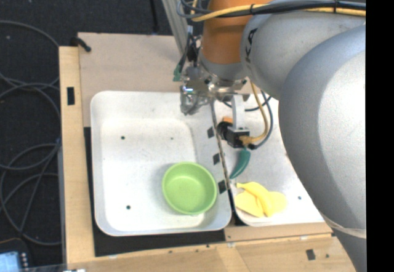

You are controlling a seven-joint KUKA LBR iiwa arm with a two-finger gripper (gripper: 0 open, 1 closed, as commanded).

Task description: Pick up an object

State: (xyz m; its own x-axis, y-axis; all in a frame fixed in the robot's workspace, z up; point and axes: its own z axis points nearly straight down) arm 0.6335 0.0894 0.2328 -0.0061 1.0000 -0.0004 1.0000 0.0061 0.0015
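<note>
Bowl, green, sits in the left bin, nearer than the gripper. Yellow thing and teal thing lie in the right bin, just past the divider. Gripper hangs over the left bin's far edge; its grip cannot be told.

Right bin mostly behind the arm

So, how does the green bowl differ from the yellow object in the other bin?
The green bowl is round and stands upright with its opening up; the yellow object is flat and irregular, lying on the bin floor. The bowl sits in the left bin, near its front right corner; the yellow object lies in the right bin, near its front edge. The bowl looks larger. Both lie apart from the gripper.
</note>
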